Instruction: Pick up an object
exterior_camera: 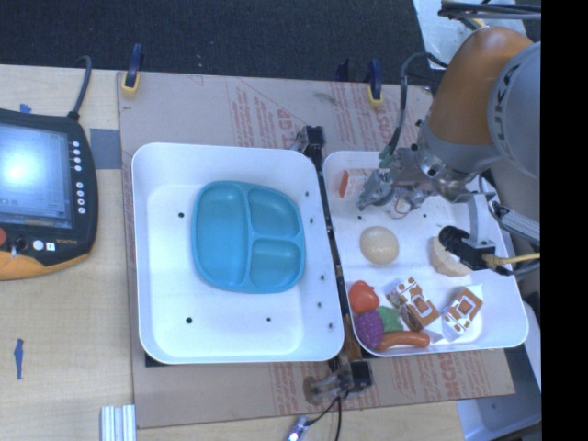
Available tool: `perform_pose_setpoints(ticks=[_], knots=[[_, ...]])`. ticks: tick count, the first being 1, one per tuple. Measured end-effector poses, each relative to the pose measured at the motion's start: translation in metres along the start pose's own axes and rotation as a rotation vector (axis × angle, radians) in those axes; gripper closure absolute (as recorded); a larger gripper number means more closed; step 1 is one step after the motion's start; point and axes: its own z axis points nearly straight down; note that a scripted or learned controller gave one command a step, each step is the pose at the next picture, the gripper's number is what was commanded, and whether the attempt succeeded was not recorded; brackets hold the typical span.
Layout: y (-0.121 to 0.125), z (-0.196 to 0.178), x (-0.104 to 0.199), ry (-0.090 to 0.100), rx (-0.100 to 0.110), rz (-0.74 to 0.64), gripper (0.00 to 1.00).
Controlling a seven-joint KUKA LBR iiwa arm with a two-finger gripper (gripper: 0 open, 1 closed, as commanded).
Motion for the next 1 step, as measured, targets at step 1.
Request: perform_pose_setpoints(ticks=[1], knots=[[-0.047,0.0002,0.0691,0.0,0.002,-0.005,1.0]])
